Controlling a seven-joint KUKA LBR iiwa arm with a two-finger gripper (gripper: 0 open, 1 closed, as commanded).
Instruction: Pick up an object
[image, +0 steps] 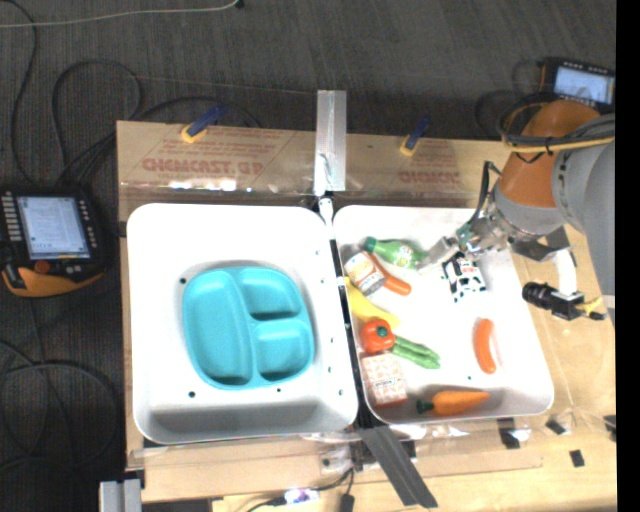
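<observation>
Two shallow white bins are seen side by side on the desk (150, 160), which is covered with brown cardboard. The left bin (160, 240) occupies the centre left of the frame and holds a turquoise divided tray (247, 325) lying flat on its floor. The right bin (520, 350) sits just right of centre and contains a scatter of toy food.

Near the upper left of the right bin a green bottle (392, 252) is lying on its side, with a small orange-and-white packet (363, 271) just beside it and a small carrot (396, 286) below. Lower down, a red tomato (376, 335) rests against a yellow banana (362, 309) and a green pepper (414, 351). A pink patterned box (384, 379) lies near the bin's lower left, and a large carrot (454, 401) lies along the lower wall. A red sausage (485, 345) is set apart at the right.

The arm (545, 175), grey with an orange band, enters from the upper right of the frame. Its gripper (466, 243) is lowered into the upper right part of the right bin, just above a black-and-white spotted toy (466, 278). Whether the jaws are released or clenched cannot be told.

A handheld control pendant (48, 235) lies on the floor at the far left.
</observation>
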